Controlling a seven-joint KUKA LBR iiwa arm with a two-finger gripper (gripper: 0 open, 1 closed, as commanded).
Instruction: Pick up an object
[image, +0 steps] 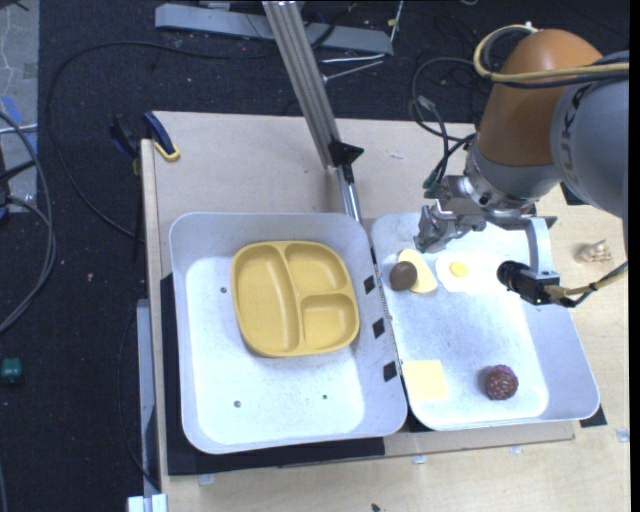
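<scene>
While a brown ball (403, 275) lies at the right bin's (570, 375) far left beside a fried egg (452, 270), the gripper (436, 236) is seen just above it (finger state cannot be told); a yellow tray (295, 298) is held in the left bin (200, 400).

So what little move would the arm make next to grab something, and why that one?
Probably a short drop straight down. The gripper hovers over the far end of the right bin, just above a small brown ball lying against a pale yellow piece. Nothing shows between its fingers, and that ball looks like the nearest thing to take.
</scene>
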